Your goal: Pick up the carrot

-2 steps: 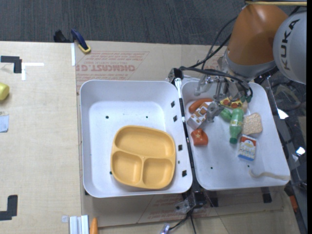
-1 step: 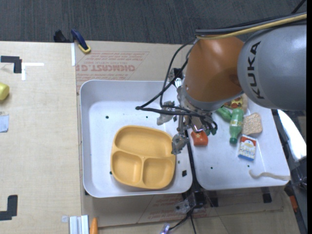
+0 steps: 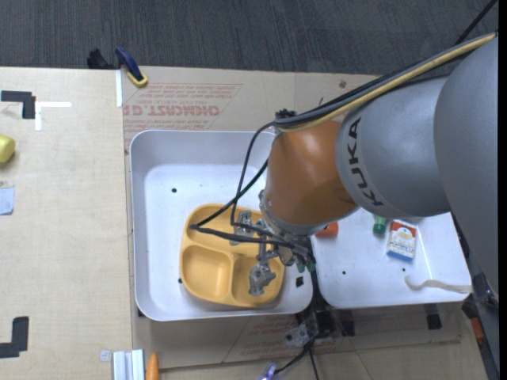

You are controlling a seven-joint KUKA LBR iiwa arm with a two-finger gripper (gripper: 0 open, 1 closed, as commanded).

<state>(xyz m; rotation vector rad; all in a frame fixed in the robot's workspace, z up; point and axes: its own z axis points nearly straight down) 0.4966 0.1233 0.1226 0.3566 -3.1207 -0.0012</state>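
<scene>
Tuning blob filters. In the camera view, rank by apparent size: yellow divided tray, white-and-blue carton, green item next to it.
1. yellow divided tray, largest by far, though the claw hides part of it
2. white-and-blue carton
3. green item, smallest, partly hidden by the arm

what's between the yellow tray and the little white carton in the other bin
In the camera view, the gripper and the arm's orange band stand between the yellow tray and the white carton, with an orange piece and a green item.

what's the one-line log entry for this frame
end effector over yellow tray in left bin | carrot at arm's edge | not picked
</scene>
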